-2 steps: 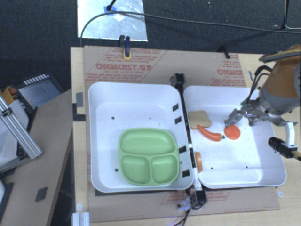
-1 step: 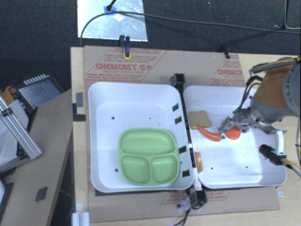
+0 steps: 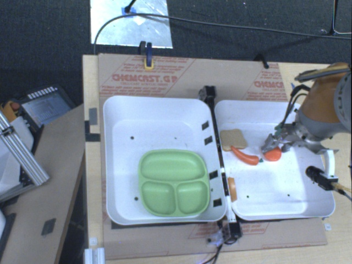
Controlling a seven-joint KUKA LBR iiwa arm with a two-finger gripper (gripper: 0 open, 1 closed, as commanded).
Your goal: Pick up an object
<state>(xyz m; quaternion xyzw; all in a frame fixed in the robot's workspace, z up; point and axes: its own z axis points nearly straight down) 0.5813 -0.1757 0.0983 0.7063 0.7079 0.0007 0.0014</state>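
Nearest the viewer, a green three-compartment plate (image 3: 173, 181) lies in the left bin (image 3: 118, 147), toward that bin's front edge. Across the divider, in the right bin (image 3: 275, 197), a small orange-red round object (image 3: 273, 155) sits near the bin's middle, slightly toward the right wall. Directly at it is the claw (image 3: 273, 145), touching or almost touching its upper side; whether the claw is wide, narrow or gripping cannot be told from this angle. Just left of the round object lies an orange-red carrot-shaped piece (image 3: 245, 157), pointing toward the bin's back-left, and beside that a tan flat piece (image 3: 232, 138) rests near the left wall. Both bins sit side by side on a cardboard-covered surface (image 3: 165, 76)
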